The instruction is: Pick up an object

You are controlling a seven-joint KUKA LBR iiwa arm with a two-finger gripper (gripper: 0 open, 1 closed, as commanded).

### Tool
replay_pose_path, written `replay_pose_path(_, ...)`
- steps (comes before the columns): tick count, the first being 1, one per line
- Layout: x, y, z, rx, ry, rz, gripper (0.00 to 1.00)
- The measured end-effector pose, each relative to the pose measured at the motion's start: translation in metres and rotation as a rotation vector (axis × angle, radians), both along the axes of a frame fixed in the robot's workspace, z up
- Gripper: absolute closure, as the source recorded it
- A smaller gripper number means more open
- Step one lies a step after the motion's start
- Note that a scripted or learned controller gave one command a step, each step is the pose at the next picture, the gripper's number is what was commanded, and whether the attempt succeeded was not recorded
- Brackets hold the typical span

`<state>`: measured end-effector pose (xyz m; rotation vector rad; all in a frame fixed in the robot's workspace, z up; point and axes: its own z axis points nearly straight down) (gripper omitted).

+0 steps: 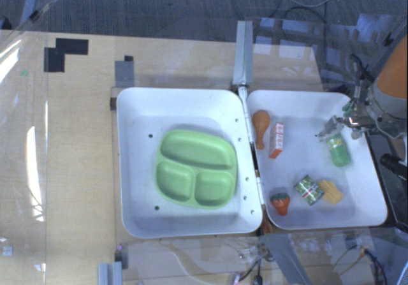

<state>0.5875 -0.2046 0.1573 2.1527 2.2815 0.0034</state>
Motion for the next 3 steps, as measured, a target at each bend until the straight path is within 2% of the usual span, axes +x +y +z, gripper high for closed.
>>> replay_pose_path(1,0.01,0.0,-0.069,0.0,-0.006,0.055,0.0)
replay_pose_path(2,0.013,0.002,-0.056,-0.001,-0.013,0.057,1.0)
replay_pose_path(3,0.029,0.046,0.037,0.0,-0.004,-0.057,1.0)
